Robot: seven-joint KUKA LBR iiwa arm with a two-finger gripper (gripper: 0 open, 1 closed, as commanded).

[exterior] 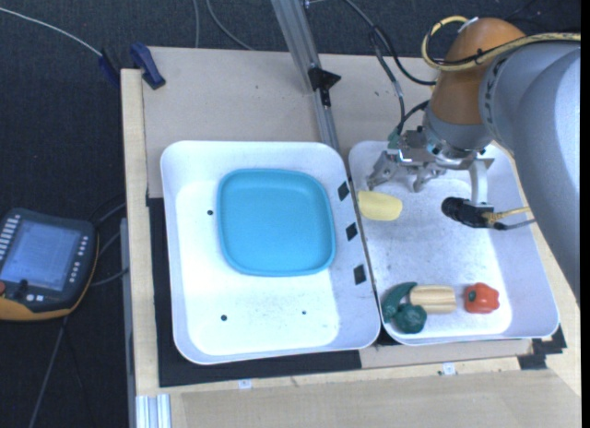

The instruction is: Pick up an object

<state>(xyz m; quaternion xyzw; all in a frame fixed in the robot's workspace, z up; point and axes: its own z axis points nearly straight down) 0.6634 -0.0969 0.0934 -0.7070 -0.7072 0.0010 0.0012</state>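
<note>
The arm is smooth grey with a rounded orange band. A yellow-black cable loops above it. The tool is metallic.

two white bins, one blue plate, four small toy foods.

The grey arm is cut off by the right and top edges, and its bulk hides the far right corner of the right bin. The gripper hangs over that bin's far end, but its fingers are too small and cluttered to tell their spread. The metal pole runs out of the top edge, and the handheld control pad is clipped at the left edge.
</note>
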